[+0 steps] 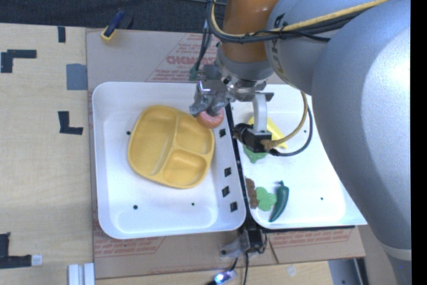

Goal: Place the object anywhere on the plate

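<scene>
The hand (pixel 212 105) is clenched on a small pink object (pixel 211 119) just over the right edge of the yellow plate (pixel 170 147) in the left bin (pixel 107 143), so only lowering and letting go seems left.

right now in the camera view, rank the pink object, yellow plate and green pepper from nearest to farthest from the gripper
1. Pink object: at the gripper, by the plate's right edge.
2. Yellow plate: left bin, below-left of the gripper.
3. Green pepper: right bin, near its front.
</scene>
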{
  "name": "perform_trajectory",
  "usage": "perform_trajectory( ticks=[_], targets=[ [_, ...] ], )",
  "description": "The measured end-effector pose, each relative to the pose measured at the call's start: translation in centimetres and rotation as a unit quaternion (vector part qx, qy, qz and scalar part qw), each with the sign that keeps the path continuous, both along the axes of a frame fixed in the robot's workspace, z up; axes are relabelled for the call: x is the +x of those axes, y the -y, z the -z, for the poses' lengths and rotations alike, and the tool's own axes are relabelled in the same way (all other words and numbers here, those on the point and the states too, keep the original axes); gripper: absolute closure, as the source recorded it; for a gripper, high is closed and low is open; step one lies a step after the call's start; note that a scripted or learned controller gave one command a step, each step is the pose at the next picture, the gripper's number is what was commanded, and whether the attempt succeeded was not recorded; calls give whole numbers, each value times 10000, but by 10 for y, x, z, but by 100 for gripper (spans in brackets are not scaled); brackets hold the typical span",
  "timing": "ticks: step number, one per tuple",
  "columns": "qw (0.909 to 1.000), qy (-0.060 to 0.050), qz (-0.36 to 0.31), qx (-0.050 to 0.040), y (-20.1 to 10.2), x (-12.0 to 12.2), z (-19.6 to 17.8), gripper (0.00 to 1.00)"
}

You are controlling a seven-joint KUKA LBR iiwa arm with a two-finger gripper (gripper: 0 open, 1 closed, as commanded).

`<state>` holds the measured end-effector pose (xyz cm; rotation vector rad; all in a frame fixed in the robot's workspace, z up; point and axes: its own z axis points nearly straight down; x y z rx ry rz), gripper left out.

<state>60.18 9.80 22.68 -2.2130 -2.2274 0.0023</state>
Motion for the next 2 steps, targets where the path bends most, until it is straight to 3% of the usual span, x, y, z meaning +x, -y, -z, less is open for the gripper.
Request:
perform_trajectory(
  ticks=[1,2],
  targets=[
    [10000,-1,-1,0,-57,1,13,100],
    [10000,-1,18,-6,-53,2,12,0]
  ],
)
